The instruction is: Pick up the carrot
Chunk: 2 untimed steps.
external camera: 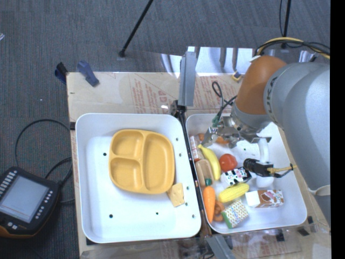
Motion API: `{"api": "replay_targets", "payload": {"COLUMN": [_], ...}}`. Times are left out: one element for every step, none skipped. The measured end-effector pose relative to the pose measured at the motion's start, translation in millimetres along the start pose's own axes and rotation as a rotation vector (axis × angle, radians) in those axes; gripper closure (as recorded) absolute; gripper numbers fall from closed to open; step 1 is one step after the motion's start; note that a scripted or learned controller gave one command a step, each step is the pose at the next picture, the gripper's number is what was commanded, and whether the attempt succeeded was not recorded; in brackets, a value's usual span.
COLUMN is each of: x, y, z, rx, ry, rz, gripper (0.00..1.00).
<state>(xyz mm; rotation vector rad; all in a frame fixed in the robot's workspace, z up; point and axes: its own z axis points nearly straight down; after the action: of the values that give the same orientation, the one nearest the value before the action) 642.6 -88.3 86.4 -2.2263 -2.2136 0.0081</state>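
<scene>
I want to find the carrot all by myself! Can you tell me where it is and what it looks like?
Look in the right white bin, the one packed with toy food. Go to its near-left side, by the wall between the bins. The carrot is the plain orange pointed stick lying just below the hot dog and left of the yellow corn cob.

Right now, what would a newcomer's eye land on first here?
The big grey arm with its orange band reaches in from the right, looming over the right bin, which is crowded with toy food: a banana, a tomato, corn and the carrot near its left wall. In the left bin, a yellow divided plate stands out, with a cheese wedge at its lower right corner.
</scene>
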Motion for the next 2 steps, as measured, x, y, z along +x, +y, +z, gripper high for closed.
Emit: {"api": "replay_targets", "payload": {"x": [-18.7, -79.2], "y": [0.7, 2.0], "z": [0.9, -64.0], "rx": [0.000, -0.006], "ry": [0.003, 0.001], "rz": [-0.053, -0.338], "gripper": [0.00, 0.00]}}
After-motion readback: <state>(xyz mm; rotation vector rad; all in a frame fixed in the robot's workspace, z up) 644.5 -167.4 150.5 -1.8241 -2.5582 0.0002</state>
